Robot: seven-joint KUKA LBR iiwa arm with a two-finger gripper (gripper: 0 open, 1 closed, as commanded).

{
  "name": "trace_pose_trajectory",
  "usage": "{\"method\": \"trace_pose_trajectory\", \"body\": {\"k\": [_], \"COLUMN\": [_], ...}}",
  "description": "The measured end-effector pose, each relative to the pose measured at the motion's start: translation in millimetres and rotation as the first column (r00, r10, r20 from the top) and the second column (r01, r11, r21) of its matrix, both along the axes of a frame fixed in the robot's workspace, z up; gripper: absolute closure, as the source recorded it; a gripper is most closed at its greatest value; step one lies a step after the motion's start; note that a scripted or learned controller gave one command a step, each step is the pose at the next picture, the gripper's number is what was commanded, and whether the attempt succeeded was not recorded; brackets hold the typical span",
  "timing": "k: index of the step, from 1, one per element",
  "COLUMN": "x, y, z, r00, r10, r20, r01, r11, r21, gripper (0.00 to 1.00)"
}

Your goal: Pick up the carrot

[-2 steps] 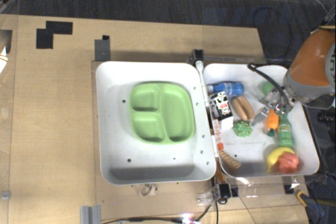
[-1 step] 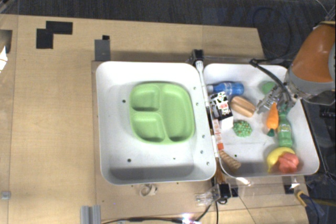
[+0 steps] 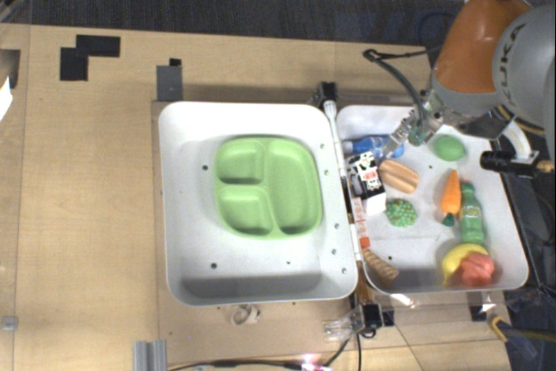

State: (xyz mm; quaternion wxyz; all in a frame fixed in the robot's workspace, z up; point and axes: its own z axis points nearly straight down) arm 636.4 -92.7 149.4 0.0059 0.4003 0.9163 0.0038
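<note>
Right of centre within the right bin [image 3: 519,261] lies the carrot [image 3: 450,193], touching a green bottle [image 3: 471,217] at four o'clock. At eleven o'clock, well apart, hangs the gripper [image 3: 418,129]; how its jaws stand I cannot tell.

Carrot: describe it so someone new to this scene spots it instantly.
Look in the right-hand white bin, toward its right side. The carrot is the small orange cone with a green tip, lying against a green bottle, right of the hot dog. It is the one slim, pointed orange item there.
</note>
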Motion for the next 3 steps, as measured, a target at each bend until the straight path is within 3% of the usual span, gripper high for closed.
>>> {"method": "trace_pose_trajectory", "body": {"k": [1,2,3], "x": [-1.5,-102.5,-38.1], "y": [-4.2,-27.4,-89.2], "z": [-1.0,-47.7,-60.9], "r00": [1.000,0.998,0.976], "r10": [-0.004,-0.059,0.218], "r20": [-0.003,-0.014,-0.001], "r01": [0.004,0.059,-0.218], "r11": [1.000,0.998,0.976], "r21": [-0.003,-0.004,-0.009], "gripper": [0.00,0.00,0.00]}}
